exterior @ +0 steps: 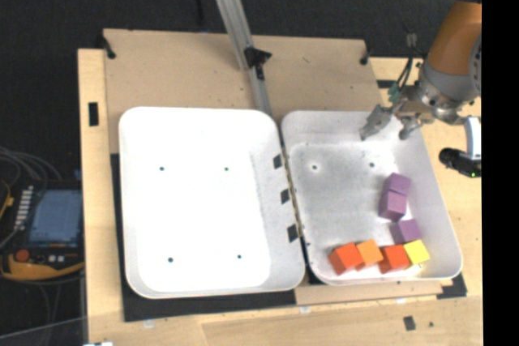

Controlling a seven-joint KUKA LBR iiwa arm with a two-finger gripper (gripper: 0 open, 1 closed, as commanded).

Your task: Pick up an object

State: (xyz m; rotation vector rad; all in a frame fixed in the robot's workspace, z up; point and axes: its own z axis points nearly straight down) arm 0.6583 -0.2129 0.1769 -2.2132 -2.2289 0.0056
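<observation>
The right bin [324,134] holds several blocks. A purple block [395,195] lies toward its right side, with a second purple block [406,229] just below it. Along the near wall sit a red-orange block [347,258], an orange block [370,252], a red block [395,258] and a yellow block [417,253]. My gripper [388,125] hangs over the bin's far right corner, well above the blocks in the picture, its two fingers spread open with nothing between them.
The left bin [203,198] lies beside the right one, joined by small black clips at the seam. A slanted metal rail [231,8] crosses the bench behind the bins. A blue device [53,223] with cables sits off the bench's left.
</observation>
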